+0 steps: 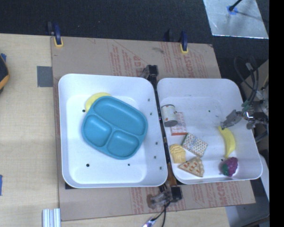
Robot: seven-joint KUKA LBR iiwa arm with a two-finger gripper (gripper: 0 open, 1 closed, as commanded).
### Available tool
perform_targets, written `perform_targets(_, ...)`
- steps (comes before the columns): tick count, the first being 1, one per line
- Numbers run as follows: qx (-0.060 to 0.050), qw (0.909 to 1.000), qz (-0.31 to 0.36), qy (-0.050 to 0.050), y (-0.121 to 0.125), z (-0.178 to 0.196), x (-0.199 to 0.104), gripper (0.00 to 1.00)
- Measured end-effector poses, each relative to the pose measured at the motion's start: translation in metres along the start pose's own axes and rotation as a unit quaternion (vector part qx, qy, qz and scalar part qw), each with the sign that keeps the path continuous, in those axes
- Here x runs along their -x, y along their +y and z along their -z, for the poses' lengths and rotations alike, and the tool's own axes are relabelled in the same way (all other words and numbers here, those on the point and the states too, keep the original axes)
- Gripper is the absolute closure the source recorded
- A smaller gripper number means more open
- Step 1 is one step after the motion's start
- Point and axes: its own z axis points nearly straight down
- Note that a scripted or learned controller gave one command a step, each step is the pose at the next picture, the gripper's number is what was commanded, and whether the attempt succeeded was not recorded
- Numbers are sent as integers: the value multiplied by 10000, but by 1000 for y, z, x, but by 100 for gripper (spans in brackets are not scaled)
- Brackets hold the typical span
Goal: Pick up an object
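When you read this view from the largest item down, start with the wooden bench (23, 126), which carries a brown cardboard sheet (132, 56) held at its far edge by 2 blue clamps (57, 34). On the sheet, 2 white bins sit side by side, touching along their inner walls.

1. The left bin (71, 174) holds 1 blue divided plate (114, 126) with 3 compartments. The plate lies partly over a yellow item (95, 98), of which you see just the far-left edge.
2. The right bin (203, 86) holds the loose objects listed below.
3. The pincer (226, 123) reaches in over the right wall of the right bin. Its tip sits just above the far end of the banana (229, 142). You cannot tell from this view whether the pincer is apart or together, and nothing shows as clamped in it.
4. The banana lies lengthwise near the right wall.
5. A small can (169, 115) lies on its side against the left wall, with a flat printed card (179, 126) just beside it.
6. A patterned square packet (195, 144) lies tilted near the bin's middle.
7. A pizza-slice wedge (192, 167) lies at the near wall, just below the packet.
8. A yellow waffle-like block (177, 153) lies between the wedge and the left wall.
9. A purple fruit (229, 166) rests in the near right corner, just below the banana.
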Motion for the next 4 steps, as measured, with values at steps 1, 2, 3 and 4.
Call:
perform_targets(1, -15, 10000, 9, 5, 13, -94, -1, 0)
perform_targets(2, -16, 10000, 20, 1, 13, -83, -1, 100)
perform_targets(3, 22, 10000, 20, 5, 42, -97, -74, 100)
perform_targets(4, -3, 10000, 8, 9, 59, 0, -137, 100)
